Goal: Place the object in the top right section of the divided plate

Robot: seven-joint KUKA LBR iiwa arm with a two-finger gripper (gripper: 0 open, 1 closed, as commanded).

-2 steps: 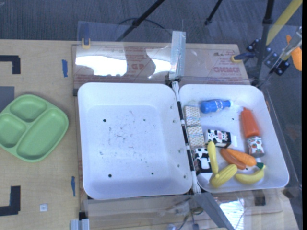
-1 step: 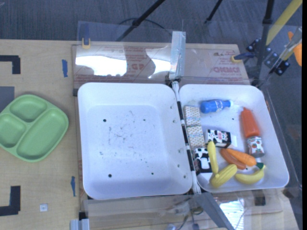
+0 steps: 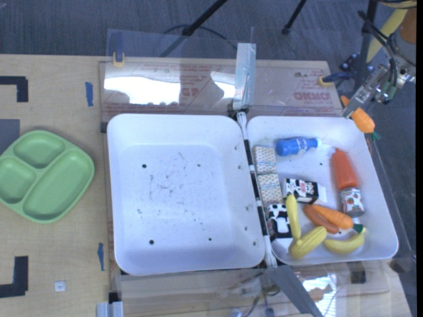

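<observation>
The green divided plate (image 3: 78, 170) lies on the bench at the far left, outside the bins, with nothing in its three sections. My gripper (image 3: 373, 92) hangs at the upper right, just beyond the far right corner of the right bin (image 3: 386, 233). A small orange toy carrot with a green tip (image 3: 362, 120) sits directly below the gripper at that corner. Whether the gripper has hold of it cannot be made out.
The right bin holds a blue bottle (image 3: 296, 145), a red bottle (image 3: 344, 170), a larger carrot (image 3: 329, 216), yellow bananas (image 3: 309, 242), black-and-white pieces (image 3: 303, 190) and crackers (image 3: 266, 156). The left bin (image 3: 125, 131) lies between it and the plate. A clear screen (image 3: 172, 78) stands behind.
</observation>
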